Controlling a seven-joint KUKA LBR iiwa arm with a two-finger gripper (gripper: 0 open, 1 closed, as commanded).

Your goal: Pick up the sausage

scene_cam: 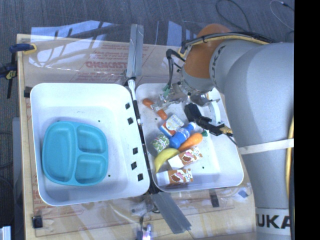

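The sausage (148, 103) is a small orange-brown piece lying in the back left corner of the right bin (227, 171). A second orange-brown bit (161, 115) shows just below and right of it, and I cannot tell whether the two are one thing. My gripper (165, 98) hangs low over this corner, its tip just right of the sausage and partly covering the spot between the two bits. Nothing visibly sits in it.
Crowded in the right bin are a blue bottle (181, 134), a carrot (190, 141), a banana (164, 159), a green can (160, 143) and two printed cartons (186, 157). A turquoise divided plate (75, 153) lies in the left bin (80, 101). The arm's bulk covers the bench's right side.
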